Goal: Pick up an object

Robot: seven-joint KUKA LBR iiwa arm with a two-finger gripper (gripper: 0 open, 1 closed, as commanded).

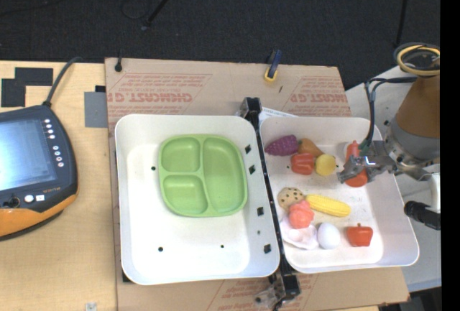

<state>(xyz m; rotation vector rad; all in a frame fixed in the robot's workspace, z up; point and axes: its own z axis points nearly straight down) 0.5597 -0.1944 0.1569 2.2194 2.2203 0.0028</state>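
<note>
Arm [417,115] reaches in over the right bin [402,245]; gripper [355,172] sits low at the bin's right side — cannot tell whether it grips anything. A red piece [356,180] lies right under it. Nearby: purple grapes [282,146], red pepper [302,163], lemon [325,164], cookie [290,197], corn [328,206], white egg [328,235], tomato [359,234]. Left bin [136,245] holds a green divided plate [203,176].
</note>
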